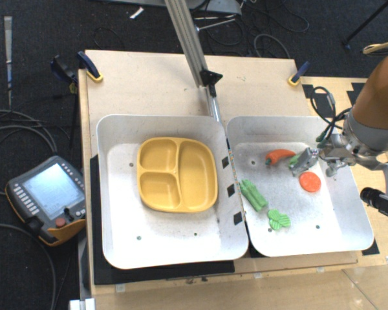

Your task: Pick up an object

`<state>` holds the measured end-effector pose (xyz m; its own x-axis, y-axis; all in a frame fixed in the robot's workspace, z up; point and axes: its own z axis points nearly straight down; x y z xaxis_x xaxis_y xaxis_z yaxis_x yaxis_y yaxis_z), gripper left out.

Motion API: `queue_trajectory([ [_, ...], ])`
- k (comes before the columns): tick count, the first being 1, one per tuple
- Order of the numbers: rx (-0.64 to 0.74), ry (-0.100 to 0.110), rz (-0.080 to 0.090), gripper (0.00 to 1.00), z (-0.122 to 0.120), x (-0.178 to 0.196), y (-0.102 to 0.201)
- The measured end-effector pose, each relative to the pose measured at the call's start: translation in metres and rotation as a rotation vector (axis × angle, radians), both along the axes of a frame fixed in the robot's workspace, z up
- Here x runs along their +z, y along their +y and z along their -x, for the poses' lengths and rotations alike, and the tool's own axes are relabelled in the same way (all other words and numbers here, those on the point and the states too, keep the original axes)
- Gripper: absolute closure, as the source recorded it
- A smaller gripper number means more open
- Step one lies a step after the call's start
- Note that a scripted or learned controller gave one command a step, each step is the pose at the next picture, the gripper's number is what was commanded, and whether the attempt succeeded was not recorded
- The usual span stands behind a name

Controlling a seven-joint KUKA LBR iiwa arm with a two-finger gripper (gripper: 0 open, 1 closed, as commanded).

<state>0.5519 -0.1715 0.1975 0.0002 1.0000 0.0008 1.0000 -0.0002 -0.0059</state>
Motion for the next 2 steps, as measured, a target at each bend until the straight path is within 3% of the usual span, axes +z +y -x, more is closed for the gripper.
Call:
queue_trajectory([
  [2,0.000,-0.008,0.002,0.00,0.006,-0.103,0.010],
])
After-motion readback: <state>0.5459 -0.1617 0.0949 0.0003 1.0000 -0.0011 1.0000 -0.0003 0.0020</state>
